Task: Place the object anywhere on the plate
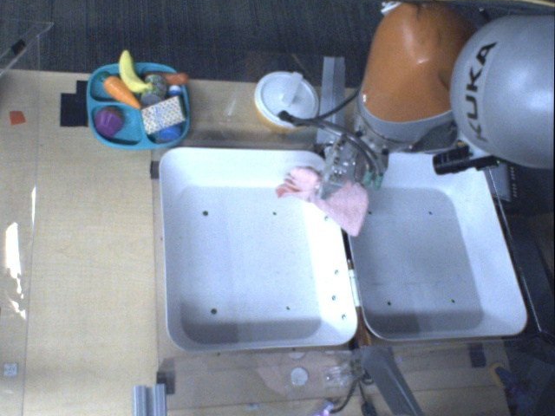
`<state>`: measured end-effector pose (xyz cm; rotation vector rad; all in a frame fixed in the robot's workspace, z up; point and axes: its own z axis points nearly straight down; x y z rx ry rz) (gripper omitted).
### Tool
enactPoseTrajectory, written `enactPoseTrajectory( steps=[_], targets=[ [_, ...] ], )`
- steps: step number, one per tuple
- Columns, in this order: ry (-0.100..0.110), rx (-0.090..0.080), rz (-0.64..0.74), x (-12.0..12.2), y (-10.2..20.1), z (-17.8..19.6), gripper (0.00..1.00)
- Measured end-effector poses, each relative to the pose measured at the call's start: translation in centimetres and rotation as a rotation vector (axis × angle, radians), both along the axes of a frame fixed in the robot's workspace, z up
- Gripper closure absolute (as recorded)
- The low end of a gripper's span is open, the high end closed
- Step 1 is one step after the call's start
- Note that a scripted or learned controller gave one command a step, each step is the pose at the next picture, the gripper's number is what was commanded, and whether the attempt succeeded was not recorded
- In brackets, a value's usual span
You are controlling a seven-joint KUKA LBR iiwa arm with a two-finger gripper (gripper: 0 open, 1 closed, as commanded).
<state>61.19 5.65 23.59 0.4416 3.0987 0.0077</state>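
Observation:
A pink cloth [349,206] hangs over the rim between the two bins, one end reaching left into the left bin's far right corner. My gripper [334,180] stands right at the cloth's upper middle, and its fingers look pinched on the fabric, which drapes down from them. The blue divided plate [130,144] sits on the bench at the far left, beyond the left bin. It carries a toy banana [130,72], a carrot [120,91], a purple piece [108,121] and a speckled block [165,111].
The left white bin [251,258] and the right white bin [434,258] lie side by side. A yellow-rimmed white bowl [286,98] stands behind the left bin, close to the arm. The big orange and grey wrist fills the upper right.

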Motion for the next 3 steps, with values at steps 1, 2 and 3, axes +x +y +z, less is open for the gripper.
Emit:
enactPoseTrajectory(
  steps=[1, 2, 3],
  targets=[
    [-0.002, -0.002, 0.28, -0.8, 4.7, 0.6, 1.0],
    [0.002, -0.002, 0.284, -1.5, 9.8, -0.3, 1.0],
    [0.001, -0.002, 0.284, -1.5, 9.8, -0.3, 0.0]
  ],
)
